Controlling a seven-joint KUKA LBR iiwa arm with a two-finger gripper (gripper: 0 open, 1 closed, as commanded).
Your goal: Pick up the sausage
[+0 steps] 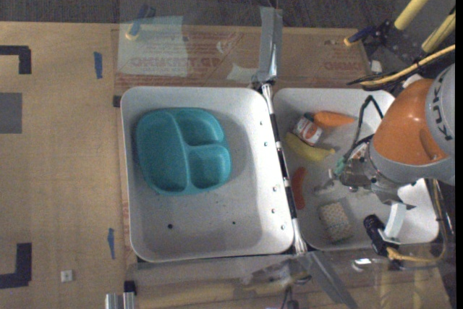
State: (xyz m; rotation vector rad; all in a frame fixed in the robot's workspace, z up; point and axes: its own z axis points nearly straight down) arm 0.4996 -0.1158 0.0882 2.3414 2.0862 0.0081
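The sausage is a slim red-orange piece lying lengthwise in the right bin, close to its left wall. My gripper hangs over the middle of that bin, just right of the sausage and apart from it. Nothing shows in its grasp. The orange and grey arm behind it covers the bin's right side.
In the right bin, a yellow banana, a small red-labelled can and an orange carrot lie at the back, and a beige textured block at the front. The left bin holds a teal divided plate.
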